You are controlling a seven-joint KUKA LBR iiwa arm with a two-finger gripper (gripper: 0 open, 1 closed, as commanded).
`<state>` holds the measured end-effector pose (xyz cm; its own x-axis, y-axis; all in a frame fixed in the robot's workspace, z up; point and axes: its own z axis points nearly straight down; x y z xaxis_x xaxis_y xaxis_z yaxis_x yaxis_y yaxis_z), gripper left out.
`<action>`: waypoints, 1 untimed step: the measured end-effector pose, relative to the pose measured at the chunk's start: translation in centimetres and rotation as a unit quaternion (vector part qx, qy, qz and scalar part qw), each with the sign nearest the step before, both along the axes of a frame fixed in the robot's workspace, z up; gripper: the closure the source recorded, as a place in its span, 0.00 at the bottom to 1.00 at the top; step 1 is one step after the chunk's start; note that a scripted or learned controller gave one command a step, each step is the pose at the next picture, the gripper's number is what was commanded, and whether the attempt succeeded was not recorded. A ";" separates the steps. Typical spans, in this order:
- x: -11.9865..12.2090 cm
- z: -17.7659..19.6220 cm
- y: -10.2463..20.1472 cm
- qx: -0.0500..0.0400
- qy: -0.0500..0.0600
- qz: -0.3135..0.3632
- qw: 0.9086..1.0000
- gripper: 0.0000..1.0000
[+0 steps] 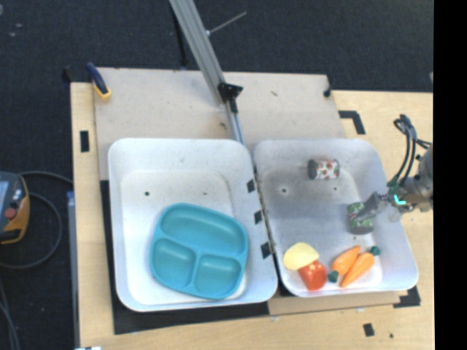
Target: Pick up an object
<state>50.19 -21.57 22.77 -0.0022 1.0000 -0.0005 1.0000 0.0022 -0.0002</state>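
A pale wooden bench (pixel 197 104) carried two shallow white plastic bins side by side, and a slanted grey metal rail (pixel 201 42) ran down to the gap between them. The left bin (pixel 131 166) held a light blue plastic plate with three compartments (pixel 198 249), lying flat toward its near side. In the right bin (pixel 292 173) several small things were spread out: two orange toy carrots (pixel 353 264) lay against each other near the front right corner, a yellow rounded piece (pixel 300 254) sat touching a red toy piece (pixel 314 275) just left of them, and a small grey-and-red speckled cylinder (pixel 324 169) lay on its side toward the far wall. The arm's gripper (pixel 373 204) reached in over the right rim, close beside a small greenish-grey object (pixel 358 216); whether it had hold of that object could not be told.
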 end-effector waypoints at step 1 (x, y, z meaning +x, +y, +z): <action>0.1 0.1 0.0 0.000 -0.001 0.000 1.000 0.00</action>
<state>50.24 -21.58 22.83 -0.0025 1.0000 -0.0011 1.0000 0.0025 0.0016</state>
